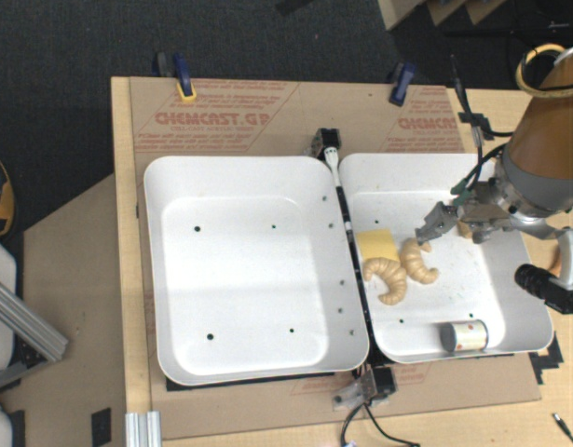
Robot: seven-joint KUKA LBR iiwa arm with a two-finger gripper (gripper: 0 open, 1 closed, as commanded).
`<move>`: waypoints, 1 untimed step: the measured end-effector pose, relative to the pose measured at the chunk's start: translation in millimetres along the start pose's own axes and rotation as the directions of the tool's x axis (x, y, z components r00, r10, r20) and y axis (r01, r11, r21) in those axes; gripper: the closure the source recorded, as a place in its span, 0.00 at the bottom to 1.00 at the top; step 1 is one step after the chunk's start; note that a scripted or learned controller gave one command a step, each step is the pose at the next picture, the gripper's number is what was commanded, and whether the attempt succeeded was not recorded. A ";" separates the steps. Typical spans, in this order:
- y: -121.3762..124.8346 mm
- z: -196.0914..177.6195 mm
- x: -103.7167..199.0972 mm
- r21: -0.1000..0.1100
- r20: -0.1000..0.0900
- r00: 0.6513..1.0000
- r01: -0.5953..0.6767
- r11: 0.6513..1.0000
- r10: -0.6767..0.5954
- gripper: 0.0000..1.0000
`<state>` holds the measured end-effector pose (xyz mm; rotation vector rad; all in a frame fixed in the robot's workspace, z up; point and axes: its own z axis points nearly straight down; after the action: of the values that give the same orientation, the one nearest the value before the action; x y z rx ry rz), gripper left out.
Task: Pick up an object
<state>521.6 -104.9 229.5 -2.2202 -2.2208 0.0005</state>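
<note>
Claw (440, 223) over the right bin (398, 180)
I cannot tell its grip; it hangs near two croissants (402, 270), a yellow block (376, 245), and a can (465, 335) by the front edge.

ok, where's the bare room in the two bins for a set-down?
The left bin offers its whole floor, wall to wall. In the right bin, bare patches are the far strip by the back wall and the near-left corner beside the cylinder. The middle is crowded: yellow block, two croissant-shaped pieces, and the gripper just above them.
</note>
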 end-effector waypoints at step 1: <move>-13.7 133.2 10.8 0.013 -0.003 1.000 -0.001 1.000 0.001 0.00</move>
<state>507.8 -93.9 96.4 -2.2126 -2.2120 0.0121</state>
